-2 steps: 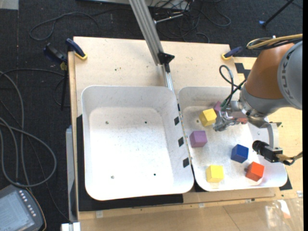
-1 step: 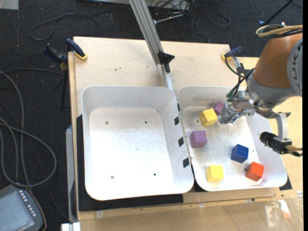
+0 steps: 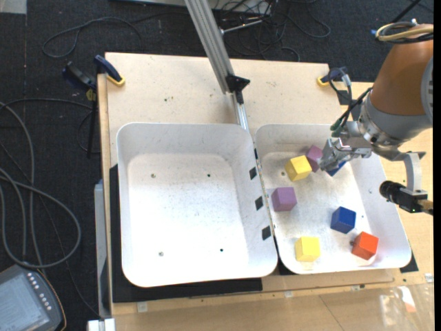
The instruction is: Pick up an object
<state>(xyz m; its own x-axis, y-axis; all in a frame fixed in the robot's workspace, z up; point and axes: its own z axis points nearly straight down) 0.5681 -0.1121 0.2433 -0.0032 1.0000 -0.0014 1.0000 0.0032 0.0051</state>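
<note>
Tool [image 3: 333,158] low over right bin [image 3: 386,185], near its far side; finger state impossible to tell, nothing seen pinched. Just beside tool: small purple block [image 3: 315,154], partly hidden, touching yellow block [image 3: 299,167]. Mid-bin: larger purple block [image 3: 283,198]. Nearer front: second yellow block [image 3: 307,248], blue block [image 3: 343,219], orange block [image 3: 365,245], last two near each other by right wall. Left bin [image 3: 138,185] alongside, rims touching at centre. Both bins on bench [image 3: 172,88]. Arm [image 3: 403,95] entering from right.
</note>
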